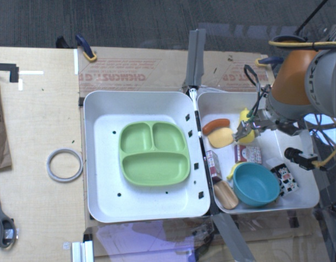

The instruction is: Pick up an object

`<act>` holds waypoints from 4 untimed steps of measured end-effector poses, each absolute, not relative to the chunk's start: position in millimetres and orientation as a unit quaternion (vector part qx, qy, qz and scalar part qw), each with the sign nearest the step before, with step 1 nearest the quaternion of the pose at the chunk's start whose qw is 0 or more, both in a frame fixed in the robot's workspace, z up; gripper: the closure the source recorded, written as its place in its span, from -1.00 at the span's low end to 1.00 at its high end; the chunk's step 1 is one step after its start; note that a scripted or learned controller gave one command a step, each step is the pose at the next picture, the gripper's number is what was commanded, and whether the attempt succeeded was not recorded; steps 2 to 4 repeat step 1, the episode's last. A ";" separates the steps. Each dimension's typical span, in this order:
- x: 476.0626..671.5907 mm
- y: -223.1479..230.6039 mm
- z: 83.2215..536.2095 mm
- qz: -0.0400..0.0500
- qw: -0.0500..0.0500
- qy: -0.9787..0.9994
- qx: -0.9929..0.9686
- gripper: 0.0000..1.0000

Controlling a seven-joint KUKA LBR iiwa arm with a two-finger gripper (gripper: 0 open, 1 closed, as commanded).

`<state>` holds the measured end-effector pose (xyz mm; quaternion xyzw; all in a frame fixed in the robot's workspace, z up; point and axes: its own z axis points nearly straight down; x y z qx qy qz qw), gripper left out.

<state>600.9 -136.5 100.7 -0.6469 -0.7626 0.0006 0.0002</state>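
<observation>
The right bin [299, 146] holds several small items. My gripper [246, 130] is low in its upper middle, touching or just over a small yellow object [245, 115]. Just left of it lie a red sausage-shaped piece [216, 125] and an orange-yellow oval piece [221, 138]. Below the gripper lies a red-and-white packet [249, 155]. I see nothing clearly held. The arm's orange band [291, 83] rises to the right.
A blue bowl [256, 183] sits at the right bin's front, with a tan wooden piece [225, 194], a dark bar [213, 165] and a black-and-white item [285, 178] around it. The left bin [91, 146] holds a green divided plate [154, 153]. A grey ring [65, 164] lies on the bench.
</observation>
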 end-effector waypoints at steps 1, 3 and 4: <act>616.1 -56.7 191.5 0.000 0.000 -0.779 -0.627 1.00; 616.1 -56.7 191.5 0.000 0.000 -0.779 -0.627 1.00; 616.1 -56.7 191.5 0.000 0.000 -0.779 -0.627 1.00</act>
